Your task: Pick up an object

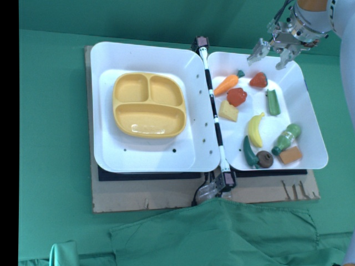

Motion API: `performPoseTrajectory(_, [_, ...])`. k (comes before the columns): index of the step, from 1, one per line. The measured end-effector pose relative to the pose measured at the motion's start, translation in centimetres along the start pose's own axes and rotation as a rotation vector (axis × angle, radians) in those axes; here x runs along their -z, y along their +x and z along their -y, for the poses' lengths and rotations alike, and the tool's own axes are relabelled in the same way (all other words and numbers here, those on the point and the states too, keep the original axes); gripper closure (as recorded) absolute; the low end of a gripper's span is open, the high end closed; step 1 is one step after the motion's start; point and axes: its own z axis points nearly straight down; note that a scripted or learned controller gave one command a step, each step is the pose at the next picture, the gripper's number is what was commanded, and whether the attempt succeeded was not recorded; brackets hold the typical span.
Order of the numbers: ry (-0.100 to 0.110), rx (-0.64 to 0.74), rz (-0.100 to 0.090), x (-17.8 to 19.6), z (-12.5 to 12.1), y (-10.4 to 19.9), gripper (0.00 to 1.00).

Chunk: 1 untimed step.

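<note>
While poised above the right bin [310, 143], pincer [272, 55] spread wide, nothing between its fingers, strawberry [258, 80] just below.

My arm [327, 4] runs off the top right corner. Can't identify that small brown thing [265, 159], too tiny.

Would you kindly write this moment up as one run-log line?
gripper: open, holding nothing | position: above right bin far edge | nearest: strawberry | yellow plate: left bin
</note>
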Motion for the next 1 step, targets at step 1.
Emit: performPoseTrajectory(1, [0.008, -0.001, -0.001, -9.37, -1.89, -3.53, 0.0])
